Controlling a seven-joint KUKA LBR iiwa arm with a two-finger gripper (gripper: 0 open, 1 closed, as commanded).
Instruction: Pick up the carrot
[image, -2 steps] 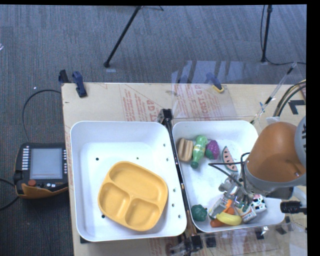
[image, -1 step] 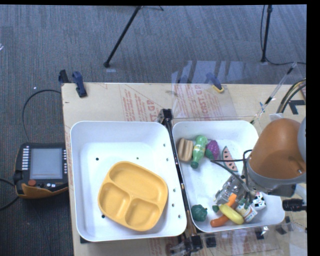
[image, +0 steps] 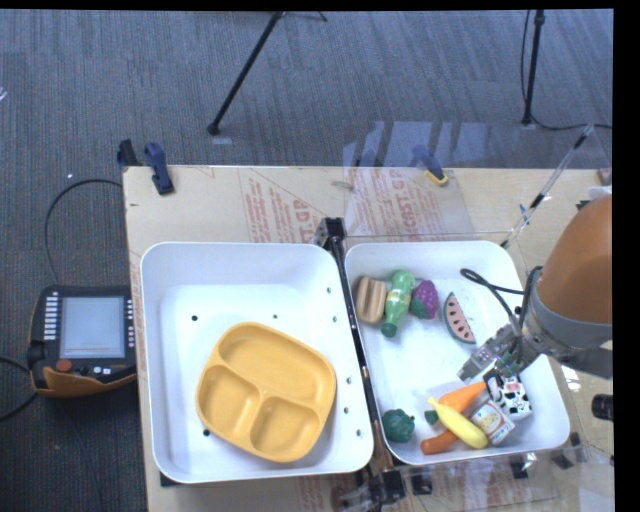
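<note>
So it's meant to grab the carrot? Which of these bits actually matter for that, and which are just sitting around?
Part of the job:
carrot, in the right bin
gripper, just above the carrot

Just lying about:
banana
broccoli
milk carton
watermelon slice
grapes
green bottle
bread
yellow divided plate, in the left bin

You see an orange carrot (image: 459, 399), a yellow banana (image: 460, 424), a green broccoli (image: 398, 425), purple grapes (image: 425, 298), a yellow plate (image: 265, 391) and white bins (image: 160, 300).
</note>
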